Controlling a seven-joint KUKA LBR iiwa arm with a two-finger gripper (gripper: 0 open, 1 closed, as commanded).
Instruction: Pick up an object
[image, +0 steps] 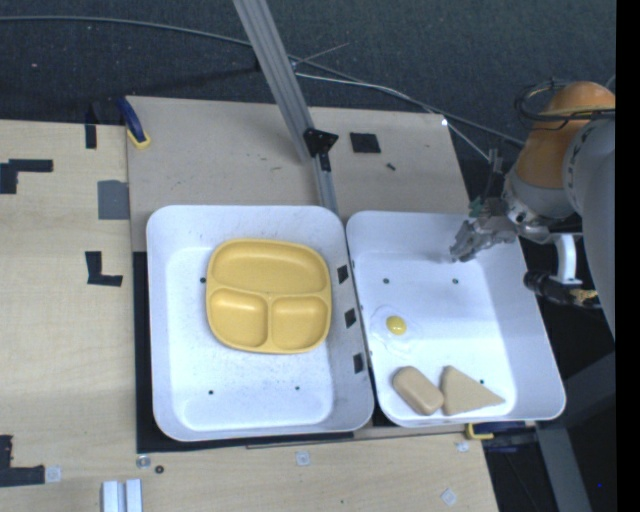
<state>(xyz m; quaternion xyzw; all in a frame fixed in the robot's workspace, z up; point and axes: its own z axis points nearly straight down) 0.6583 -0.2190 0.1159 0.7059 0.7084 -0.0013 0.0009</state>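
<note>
A yellow three-compartment plate (268, 295) lies in the left bin (170, 400). In the right bin (520, 330) I see a small yellow round piece (396, 325) near the left side and two tan pieces at the front: a rounded one (416, 390) and a wedge-shaped one (468, 392) touching it. My gripper (466, 246) hangs over the right bin's back right part, well behind those pieces, with nothing visible between its fingers.
A grey metal pole (285, 85) slants across the bench behind the bins. Black clips (349, 318) sit along the seam between the two bins. The grey arm with its orange band (565, 140) occupies the right side.
</note>
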